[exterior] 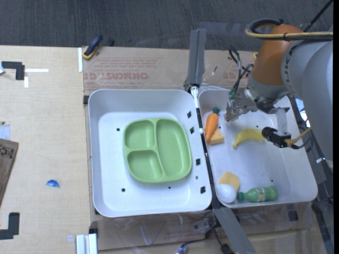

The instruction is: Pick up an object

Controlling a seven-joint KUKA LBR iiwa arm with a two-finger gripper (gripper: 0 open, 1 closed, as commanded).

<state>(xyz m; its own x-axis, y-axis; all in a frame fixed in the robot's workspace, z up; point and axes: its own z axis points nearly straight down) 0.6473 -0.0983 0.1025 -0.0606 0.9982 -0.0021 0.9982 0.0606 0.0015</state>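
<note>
On the far left, a small blue object (52, 183) lies on the pale wooden bench top (42, 131), well apart from the bins. Behind the bins a sheet of brown cardboard with red printed lettering (135, 67) lies flat, and a small blue and yellow tool (93, 45) rests near its back left corner.

The left shallow white bin (106, 157) holds a light green plastic plate with three compartments (158, 150), sitting roughly in the middle of the bin floor with nothing in its compartments.

The right shallow white bin (296, 179) sits just beside it, their rims touching along the centre. Near its left wall an orange toy carrot with a green top (211, 125) stands on end, leaning against a yellow-orange wedge (215, 137) just below it. Toward the front of this bin, a pale yellow block (229, 181) touches a white egg-shaped ball (226, 193), and a green plastic bottle with a yellowish label (257, 194) lies on its side just to the right of them. A yellow toy banana (248, 137) lies near the bin's middle.

The grey arm with its orange band (273, 57) reaches in from the right, and its gripper (234, 111) hangs over the back of the right bin, between the carrot and the banana and slightly behind both. Nothing is visible between its fingers, and whether they are spread or closed cannot be told from this angle.
</note>
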